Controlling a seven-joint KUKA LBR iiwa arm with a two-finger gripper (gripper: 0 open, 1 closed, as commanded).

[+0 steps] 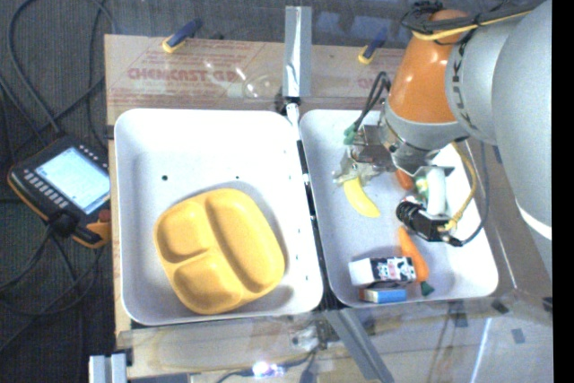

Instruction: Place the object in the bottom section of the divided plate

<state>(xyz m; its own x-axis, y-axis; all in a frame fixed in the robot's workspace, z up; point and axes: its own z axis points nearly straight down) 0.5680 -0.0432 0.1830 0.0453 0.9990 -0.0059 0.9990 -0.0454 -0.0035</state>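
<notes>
Camera view puts my gripper (357, 164) low in the right bin (466, 282), its tip touching the upper end of the banana (361, 197); I can't tell its state. That small yellow crescent runs down-right, well apart from the yellow divided plate (221, 248) in the left bin (143, 148).

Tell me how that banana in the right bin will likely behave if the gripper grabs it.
The banana looks like a small, smooth toy, so probably stiff and light. Its curved, tapered shape may let it slip or swivel between fingers. Lying flat on the bin floor, it seems unlikely to roll.
</notes>
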